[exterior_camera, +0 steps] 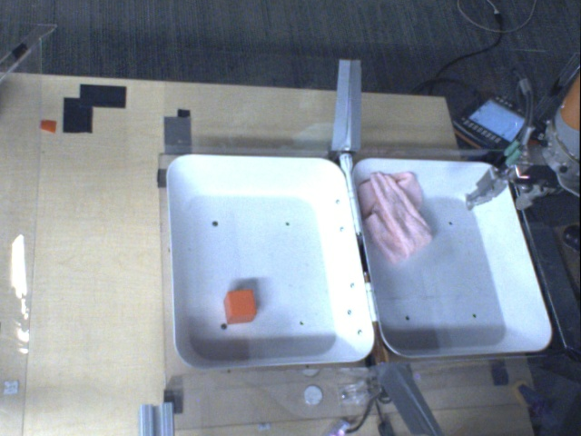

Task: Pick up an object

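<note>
Gripper point(484, 192) sits over the far right edge of the right bin point(472, 330), fingers point(476, 198) pointing down-left toward the bin floor; can't tell if they are apart or together, too small and seen nearly side-on. Nothing visible between them.

Candidates for the pick: pink cloth point(394, 213) crumpled in the far left corner of the right bin, touching or just beside the wall it shares with the left bin point(263, 171); orange block point(241, 306) in the left bin, toward the near left corner, well apart from the arm.

Risks, as I judge them:
- cloth is soft and bunched (no firm edge), so a pinch may catch only a fold and it slides out on the lift
- cloth hugs the shared wall, so a finger coming down there could strike the rim instead of the fabric
- the block is a long reach across both bins; it is small, so a slight offset would let the fingers close beside it or nudge it away

Hard to read:
- most of the arm point(567, 143) is cut off at the right edge, only wrist parts and a bit of orange show
- gripper height above the bin floor unclear from this slant
- whether anything lies under the cloth, unknown
</note>
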Robot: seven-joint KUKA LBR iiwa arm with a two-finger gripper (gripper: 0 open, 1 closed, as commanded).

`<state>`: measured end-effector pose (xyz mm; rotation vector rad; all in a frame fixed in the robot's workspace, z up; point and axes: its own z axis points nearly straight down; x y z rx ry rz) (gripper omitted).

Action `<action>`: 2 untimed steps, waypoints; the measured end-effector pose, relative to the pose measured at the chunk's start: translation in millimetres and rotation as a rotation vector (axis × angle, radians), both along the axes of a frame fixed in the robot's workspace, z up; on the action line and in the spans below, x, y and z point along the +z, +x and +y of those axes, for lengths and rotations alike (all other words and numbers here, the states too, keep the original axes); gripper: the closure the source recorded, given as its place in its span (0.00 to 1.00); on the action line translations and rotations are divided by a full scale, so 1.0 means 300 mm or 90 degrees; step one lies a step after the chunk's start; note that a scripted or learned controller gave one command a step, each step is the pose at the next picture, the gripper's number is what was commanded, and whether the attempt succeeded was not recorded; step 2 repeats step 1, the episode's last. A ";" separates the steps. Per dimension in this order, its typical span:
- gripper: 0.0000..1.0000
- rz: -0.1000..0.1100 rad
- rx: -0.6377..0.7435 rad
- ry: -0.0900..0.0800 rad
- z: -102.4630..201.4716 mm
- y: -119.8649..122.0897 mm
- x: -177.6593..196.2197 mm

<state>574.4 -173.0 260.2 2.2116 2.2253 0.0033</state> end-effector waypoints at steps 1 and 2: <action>0.00 -0.004 0.006 0.000 0.057 0.095 -0.537; 0.00 -0.004 0.006 0.000 0.057 0.095 -0.537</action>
